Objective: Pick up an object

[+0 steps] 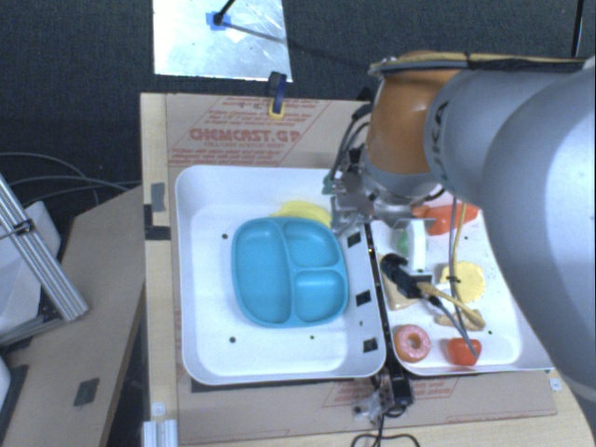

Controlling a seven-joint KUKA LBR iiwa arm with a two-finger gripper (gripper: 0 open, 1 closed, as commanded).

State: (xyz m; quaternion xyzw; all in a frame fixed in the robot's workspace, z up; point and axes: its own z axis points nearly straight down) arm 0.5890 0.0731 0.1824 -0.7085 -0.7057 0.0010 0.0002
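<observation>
Sitting nearest in the right white bin [510,350] are a pink-frosted donut toy [412,343] and a small red tomato-like piece [463,350]. The left white bin [200,343] holds a blue three-compartment plastic plate [287,273], with a yellow item [303,210] just behind it. Gripper [346,214] hangs over the bins' divider, honestly can't tell its grip.

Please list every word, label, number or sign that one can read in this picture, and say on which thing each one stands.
"CHEMCAST GP": red print on the brown sheet lying under the white bins, above the left bin. The letters are blurred, so this reading is not certain.
Smaller red lines of print above and below that word: too blurred to read.
Red print on the same sheet under the bins' front edge: too small to read.
</observation>
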